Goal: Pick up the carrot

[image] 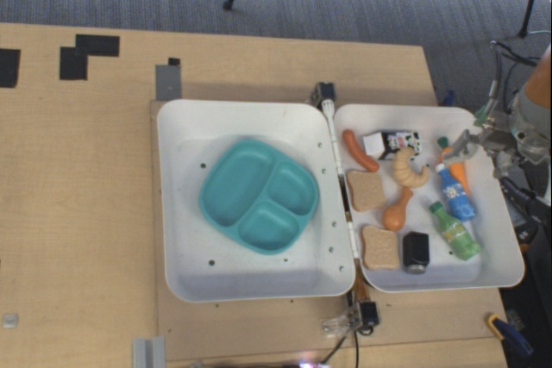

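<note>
Carrot (459, 173) lying near right bin's (509, 276) right wall, orange, partly tucked under blue bottle (454, 196), green top at upper left. Gripper (470, 142) hovering just above and beside it at bin's upper right corner, fingers apart, nothing between them. Sharing that bin: green bottle (455, 239), croissant (410, 171), hot dog (359, 150), 2 bread slices (366, 190), black block (416, 251). Left bin (177, 271) bearing teal divided plate (260, 196), 3 compartments.
</note>
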